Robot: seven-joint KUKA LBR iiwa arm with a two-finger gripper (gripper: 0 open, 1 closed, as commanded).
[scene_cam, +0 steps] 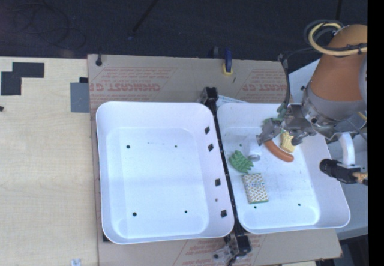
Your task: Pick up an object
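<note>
My gripper (277, 131) hangs over the upper middle of the right bin (327, 211), at the end of the grey arm with the orange band (343, 72). Directly below and beside it lies an orange-red sausage-shaped object (280, 151), with a small yellow piece (288, 139) against it. A green leafy object (240, 161) sits near the bin's left wall. Toward the bin's front rests a speckled rectangular block (255, 188). A small grey bit (254, 157) lies between the green object and the sausage.
The left bin (108, 157) stands beside the right one, with a black divider (217, 157) between them. Both rest on a cardboard sheet (156, 81) on the pale bench. A black fitting (339, 170) juts over the right bin's right edge.
</note>
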